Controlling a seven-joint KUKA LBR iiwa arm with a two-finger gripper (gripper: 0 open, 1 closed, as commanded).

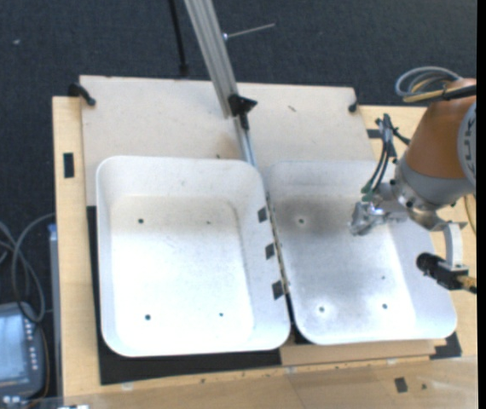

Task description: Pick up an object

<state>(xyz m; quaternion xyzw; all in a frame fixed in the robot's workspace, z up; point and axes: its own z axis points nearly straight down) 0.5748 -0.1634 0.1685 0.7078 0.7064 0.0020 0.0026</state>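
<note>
over the right bin (328, 313), near its far right corner, the gripper (363, 221) hangs from the grey-and-orange arm (437, 156); whether its fingers are parted or closed cannot be told.

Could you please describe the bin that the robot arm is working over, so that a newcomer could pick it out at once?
Start from the pale wooden bench, which bears two shallow white plastic bins side by side. The one you want is the right-hand bin, under the grey arm with the orange band. Unlike the left-hand bin, its floor has a dark grey smudge and the metal gripper hangs above it.
</note>
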